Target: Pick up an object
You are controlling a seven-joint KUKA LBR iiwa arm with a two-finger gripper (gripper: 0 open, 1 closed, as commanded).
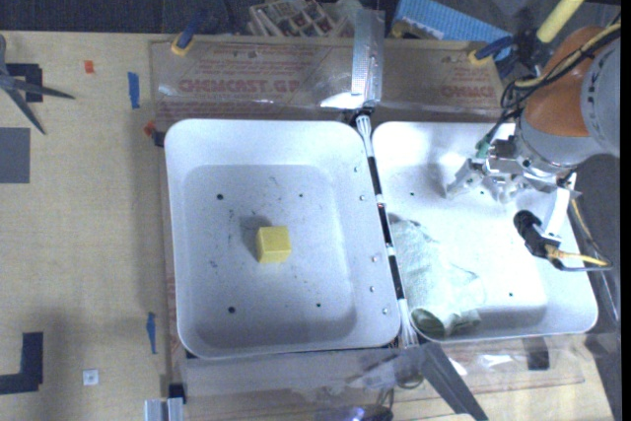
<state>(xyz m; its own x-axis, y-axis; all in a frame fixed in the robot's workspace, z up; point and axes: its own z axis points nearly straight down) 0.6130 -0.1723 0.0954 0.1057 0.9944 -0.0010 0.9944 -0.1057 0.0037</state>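
Note:
A small yellow cube (274, 244) lies near the middle of the left bin (197, 153). In the right bin (414, 148) a crumpled white cloth (426, 263) lies along the left wall, and its rolled greenish end (444, 318) rests at the front. The gripper (481, 186) hangs over the back part of the right bin, up and to the right of the cloth. Its silver fingers (459, 182) are spread open with nothing between them. The grey arm with its orange band (557, 108) comes in from the right.
A divider rim (375, 202) separates the two bins. A black and yellow cable (540, 237) loops off the wrist over the right bin's right side. Clear plastic sheeting (296, 79) and clutter lie behind the bins.

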